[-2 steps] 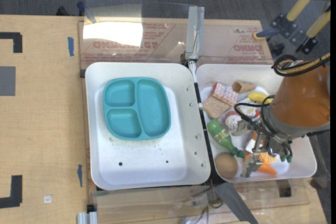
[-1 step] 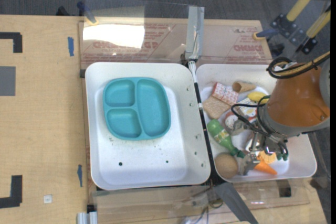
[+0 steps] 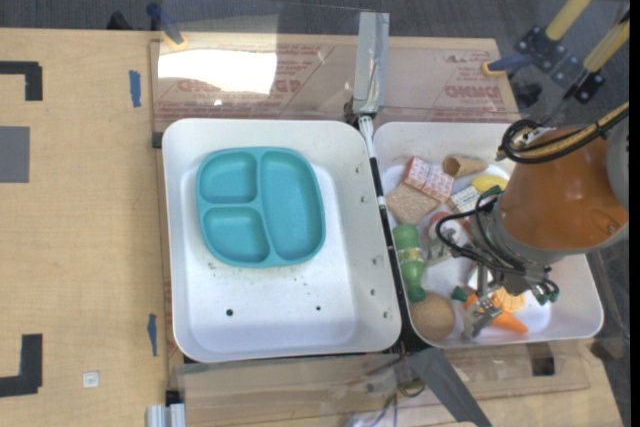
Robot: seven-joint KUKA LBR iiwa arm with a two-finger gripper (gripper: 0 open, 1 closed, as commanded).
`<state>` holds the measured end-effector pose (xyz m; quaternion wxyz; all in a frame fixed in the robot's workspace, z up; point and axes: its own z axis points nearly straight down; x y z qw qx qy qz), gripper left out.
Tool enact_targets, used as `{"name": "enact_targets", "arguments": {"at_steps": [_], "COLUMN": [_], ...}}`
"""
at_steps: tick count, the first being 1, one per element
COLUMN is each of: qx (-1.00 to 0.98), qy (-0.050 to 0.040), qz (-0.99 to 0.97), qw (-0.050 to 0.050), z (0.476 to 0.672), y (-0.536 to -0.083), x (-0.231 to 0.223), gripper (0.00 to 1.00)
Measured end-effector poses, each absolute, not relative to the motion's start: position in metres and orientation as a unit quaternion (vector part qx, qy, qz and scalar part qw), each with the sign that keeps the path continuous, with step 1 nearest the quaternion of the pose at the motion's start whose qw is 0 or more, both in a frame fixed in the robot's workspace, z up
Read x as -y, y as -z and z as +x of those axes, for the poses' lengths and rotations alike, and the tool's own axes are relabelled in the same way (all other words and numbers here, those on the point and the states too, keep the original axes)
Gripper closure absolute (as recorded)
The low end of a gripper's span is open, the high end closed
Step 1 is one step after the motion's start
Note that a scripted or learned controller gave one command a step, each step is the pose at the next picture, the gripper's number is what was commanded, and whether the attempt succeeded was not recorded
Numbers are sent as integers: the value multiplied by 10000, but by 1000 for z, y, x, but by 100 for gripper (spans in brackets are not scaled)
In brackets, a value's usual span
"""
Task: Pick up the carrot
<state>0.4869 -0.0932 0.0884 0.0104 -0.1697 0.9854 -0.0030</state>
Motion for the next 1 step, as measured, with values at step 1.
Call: {"name": "enact_targets", "arguments": {"at_steps": [1], "qx": [-9647], "qy": [33], "qz": [-2634], "qw": [84], "z": [494], "y": [-88], "x": [102], "gripper": [0]}}
